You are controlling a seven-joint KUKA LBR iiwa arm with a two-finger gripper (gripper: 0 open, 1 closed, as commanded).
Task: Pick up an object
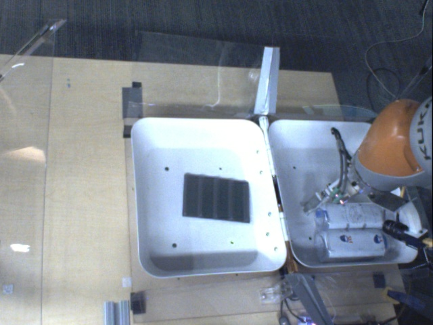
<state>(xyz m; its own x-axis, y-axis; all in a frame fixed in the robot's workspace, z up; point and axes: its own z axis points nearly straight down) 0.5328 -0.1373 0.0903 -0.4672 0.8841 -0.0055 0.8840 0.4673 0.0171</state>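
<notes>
Arm (387, 147) has its hand (336, 198) in right bin (298, 153), grip indiscernible; ribbed mat (216, 197) lies mid left bin (161, 147), off every wall.

Only lettering I can make out from here: dark caps "KU" on the grey metal arm casing (425, 141), just right of the rounded orange band (387, 144), running down the casing & cut off by the frame edge. Below the orange band, slightly left, the pale grey boxy wrist housing (352, 239) has a couple of small stickers w/ blue and red specks, too small to read.
</notes>
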